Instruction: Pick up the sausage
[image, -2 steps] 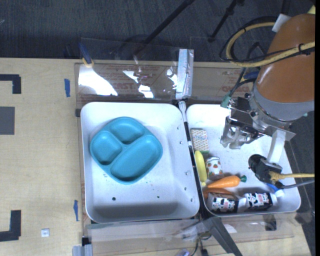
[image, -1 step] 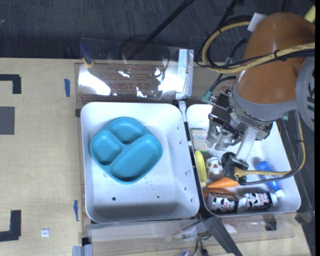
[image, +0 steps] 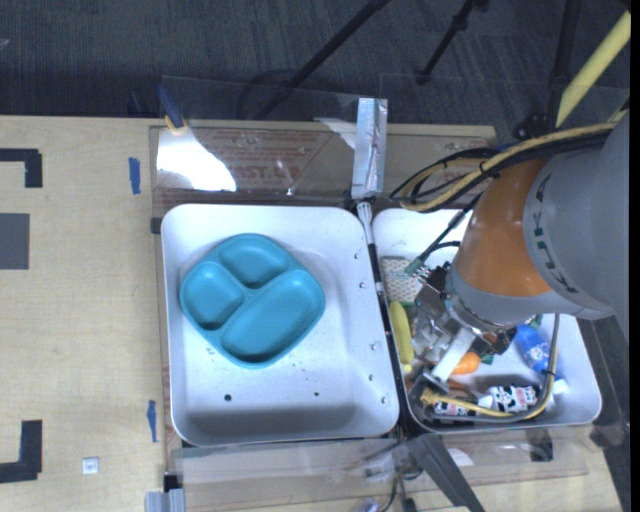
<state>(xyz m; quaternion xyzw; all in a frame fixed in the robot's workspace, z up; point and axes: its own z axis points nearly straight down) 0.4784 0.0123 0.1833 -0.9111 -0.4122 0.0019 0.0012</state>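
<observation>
Sausage: place not to be told; clutter in right bin (image: 585, 398) too small and too covered to sort by kind.

Gripper (image: 448, 362): low over the near-left part of right bin, down among the clutter; open or closed, cannot tell.

Arm (image: 575, 215): grey, with orange band (image: 500, 245); reaching in from the right and covering most of right bin's middle and far end. Yellow and black cables (image: 450, 180) looped above its far side.

Around gripper:
- orange piece (image: 466, 366), touching its tip or just beside it, cannot tell which
- long yellow thing (image: 401, 330), just to the left, lying along the bin's left wall
- woven-patterned thing (image: 398, 281), beyond that, towards the far-left corner
- blue thing (image: 531, 346), to the right, partly under arm
- black-and-white thing (image: 512, 399), near the front wall

Left bin (image: 195, 405): side by side with right bin, walls touching. Blue plate (image: 250, 298) lying flat in its far half, well apart from gripper. A few dark specks (image: 228, 398) on the bare white floor near the front.

Surface: pale wooden bench (image: 80, 320), marked with black tape (image: 27, 168) and blue tape strips (image: 134, 175) left of the bins. Clear sheet (image: 250, 160) behind left bin, catching glare.

Room: dark carpet (image: 150, 40) beyond the bench.

Count:
- bins, two
- plate, one, of three compartments
- arm, one
- gripper, one
- yellow thing, one
- woven-patterned thing, one
- blue thing, one
- orange piece, one
- black-and-white thing, one
</observation>
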